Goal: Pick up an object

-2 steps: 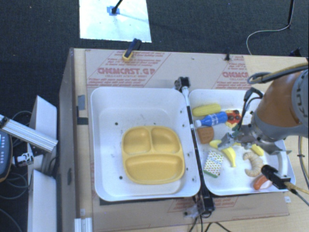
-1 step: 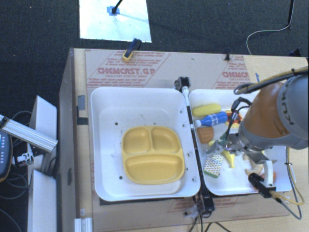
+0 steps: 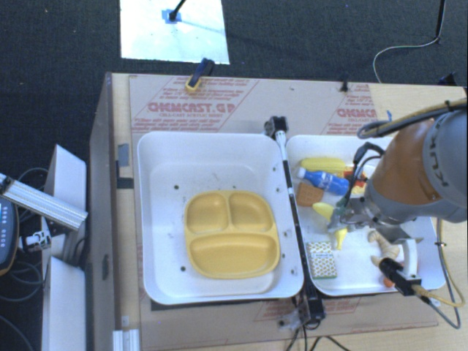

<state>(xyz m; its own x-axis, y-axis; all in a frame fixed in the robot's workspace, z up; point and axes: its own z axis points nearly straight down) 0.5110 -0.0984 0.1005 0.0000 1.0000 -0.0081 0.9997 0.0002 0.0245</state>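
Camera view shows the gripper (image 3: 341,221) low in the right bin (image 3: 431,269) among the toys, beside a yellow piece (image 3: 323,210) and a blue bottle (image 3: 326,180), its grasp impossible to tell.

what the view kept back

the arm (image 3: 420,170) ran off the right edge and covered much of the right bin (image 3: 351,287). the gripper (image 3: 349,218) was too blurred to read. small objects beneath the arm were partly hidden.
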